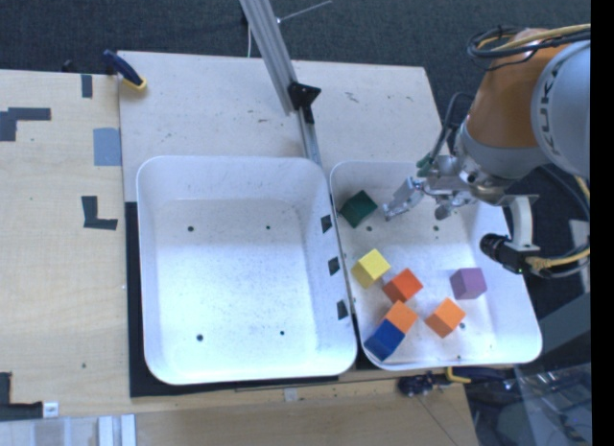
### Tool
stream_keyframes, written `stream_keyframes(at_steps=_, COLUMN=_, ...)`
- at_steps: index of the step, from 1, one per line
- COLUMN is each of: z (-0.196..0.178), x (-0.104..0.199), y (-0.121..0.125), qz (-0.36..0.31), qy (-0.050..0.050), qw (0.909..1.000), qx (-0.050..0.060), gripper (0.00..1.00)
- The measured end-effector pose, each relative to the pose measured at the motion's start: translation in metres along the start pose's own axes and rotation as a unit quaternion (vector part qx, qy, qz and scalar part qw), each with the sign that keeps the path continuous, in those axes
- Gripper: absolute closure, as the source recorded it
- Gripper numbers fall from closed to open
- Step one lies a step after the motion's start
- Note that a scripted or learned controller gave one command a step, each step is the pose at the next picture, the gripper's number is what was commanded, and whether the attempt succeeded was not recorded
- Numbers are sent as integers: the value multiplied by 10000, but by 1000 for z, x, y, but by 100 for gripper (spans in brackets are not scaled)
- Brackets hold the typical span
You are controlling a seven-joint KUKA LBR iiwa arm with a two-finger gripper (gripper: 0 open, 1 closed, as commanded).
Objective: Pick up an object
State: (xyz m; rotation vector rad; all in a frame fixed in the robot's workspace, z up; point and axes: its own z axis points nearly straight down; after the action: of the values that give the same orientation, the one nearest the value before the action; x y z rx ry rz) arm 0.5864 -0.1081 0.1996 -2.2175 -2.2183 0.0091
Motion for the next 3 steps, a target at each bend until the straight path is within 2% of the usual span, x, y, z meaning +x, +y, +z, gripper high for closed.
stream_keyframes(at_steps=2, z=111, x=-4, y=4, qz=-6, qy=-3, qw=10000, qx=-15, gripper=0)
stream_keyframes(at_steps=3, z=98, x=-3, y=4, qz=-13, qy=6, qw=10000, qx=-23, gripper=100)
